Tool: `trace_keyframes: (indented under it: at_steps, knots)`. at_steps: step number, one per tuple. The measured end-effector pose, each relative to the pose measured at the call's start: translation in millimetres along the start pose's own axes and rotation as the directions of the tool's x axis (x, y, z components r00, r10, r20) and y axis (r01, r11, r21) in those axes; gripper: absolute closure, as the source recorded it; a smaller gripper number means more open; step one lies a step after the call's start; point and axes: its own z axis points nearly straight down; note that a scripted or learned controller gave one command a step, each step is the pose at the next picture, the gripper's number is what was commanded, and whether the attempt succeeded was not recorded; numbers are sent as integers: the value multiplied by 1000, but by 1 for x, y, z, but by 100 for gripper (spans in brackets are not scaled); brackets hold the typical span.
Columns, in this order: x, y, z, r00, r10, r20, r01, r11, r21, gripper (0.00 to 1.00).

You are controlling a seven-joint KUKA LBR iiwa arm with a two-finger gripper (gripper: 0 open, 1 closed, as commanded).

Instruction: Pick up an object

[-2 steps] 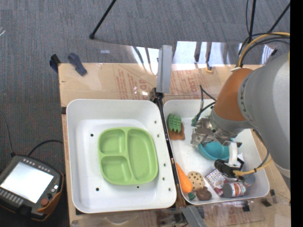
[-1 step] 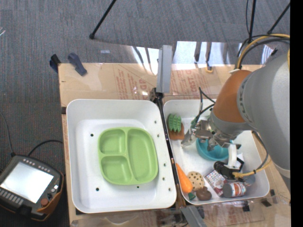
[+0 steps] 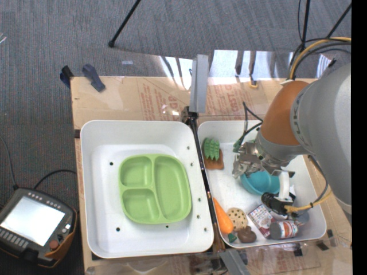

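Our arm leans down into the right bin, above a crowd of small things.

We reach in from the right, and our end effector (image 3: 245, 164) hangs low over the right bin (image 3: 225, 132), just at the rim of a teal bowl (image 3: 259, 182); whether it is open or closed on anything we cannot tell, since the wrist hides it. The things to pick lie here: a green ridged piece on a brown slab (image 3: 213, 153) by the left wall, a carrot (image 3: 223, 216), a cookie (image 3: 236, 216) and a small can (image 3: 284, 230) along the near edge. The left bin (image 3: 97, 234) holds a green divided plate (image 3: 155, 188), which we judge is kept apart as a place to drop things.
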Motion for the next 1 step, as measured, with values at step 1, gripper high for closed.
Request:
trace_keyframes:
  at_steps: [1]
  knots:
    - [-49,-65,-42,999,41,-9,-41,999,-15,100]
